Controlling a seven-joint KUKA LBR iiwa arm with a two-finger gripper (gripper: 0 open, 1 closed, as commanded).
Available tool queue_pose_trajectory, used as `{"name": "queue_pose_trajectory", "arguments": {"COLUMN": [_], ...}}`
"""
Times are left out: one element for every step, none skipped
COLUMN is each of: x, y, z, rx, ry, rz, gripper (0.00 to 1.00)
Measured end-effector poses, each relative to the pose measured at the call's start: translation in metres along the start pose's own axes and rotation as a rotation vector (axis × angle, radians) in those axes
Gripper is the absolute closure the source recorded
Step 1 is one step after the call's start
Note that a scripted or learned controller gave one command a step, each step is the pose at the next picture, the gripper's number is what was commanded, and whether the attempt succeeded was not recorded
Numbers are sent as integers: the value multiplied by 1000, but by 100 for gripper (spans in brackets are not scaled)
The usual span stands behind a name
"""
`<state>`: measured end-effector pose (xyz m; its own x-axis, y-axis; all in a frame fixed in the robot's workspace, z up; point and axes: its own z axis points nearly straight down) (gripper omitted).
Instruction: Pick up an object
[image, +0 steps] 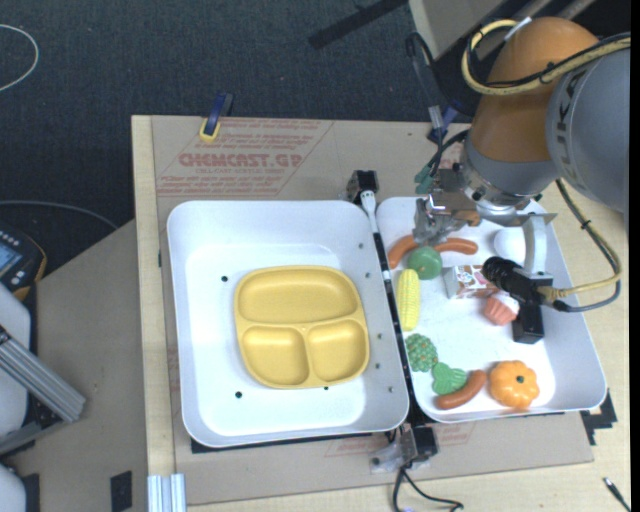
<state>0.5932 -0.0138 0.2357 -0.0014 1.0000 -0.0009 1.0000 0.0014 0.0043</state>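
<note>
A small orange-red toy sausage lies in the right-hand white bin, near its back edge, just beside a round green toy vegetable. It sits directly below the grey two-finger gripper, very close to it. Whether the claw is open or closed cannot be told. The sausage's long axis runs roughly left to right, slightly curved.
</note>
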Motion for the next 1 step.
{"name": "queue_pose_trajectory", "arguments": {"x": [-5], "y": [-10], "z": [5], "rx": [8], "ry": [1], "rz": [2], "gripper": [100]}}
